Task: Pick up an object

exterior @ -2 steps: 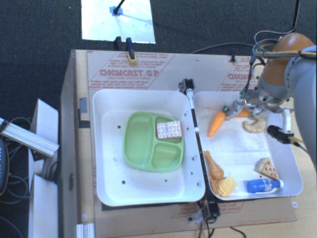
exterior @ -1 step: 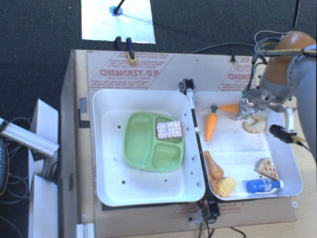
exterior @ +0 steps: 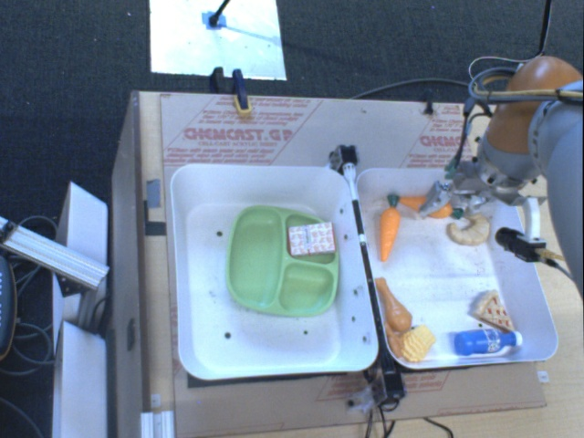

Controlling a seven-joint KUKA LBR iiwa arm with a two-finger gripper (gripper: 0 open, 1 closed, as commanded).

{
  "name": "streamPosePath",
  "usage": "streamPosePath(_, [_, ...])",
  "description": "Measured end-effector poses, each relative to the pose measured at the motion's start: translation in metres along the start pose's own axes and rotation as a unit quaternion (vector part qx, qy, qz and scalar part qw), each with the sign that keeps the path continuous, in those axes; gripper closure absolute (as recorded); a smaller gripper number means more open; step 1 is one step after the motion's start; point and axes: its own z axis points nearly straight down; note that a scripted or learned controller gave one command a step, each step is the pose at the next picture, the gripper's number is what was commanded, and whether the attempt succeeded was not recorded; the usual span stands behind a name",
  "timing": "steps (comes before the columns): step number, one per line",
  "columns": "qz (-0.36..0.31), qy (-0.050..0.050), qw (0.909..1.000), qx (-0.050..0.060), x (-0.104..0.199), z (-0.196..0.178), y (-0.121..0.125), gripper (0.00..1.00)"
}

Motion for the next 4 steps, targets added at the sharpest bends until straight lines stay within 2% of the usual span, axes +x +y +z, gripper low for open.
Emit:
streamPosePath(2, [0.0, 0.004, 1.0, -0.001, -0.016, 0.011, 0.001, 0.0])
streamPosePath(3, [0.0, 0.001, 1.0, -0.003, -0.007, 0.011, 0.001, 0.0])
streamPosePath(4, [-0.002, 0.001, 1.0, 0.0, -0.008, 0.001, 0.001, 1.0])
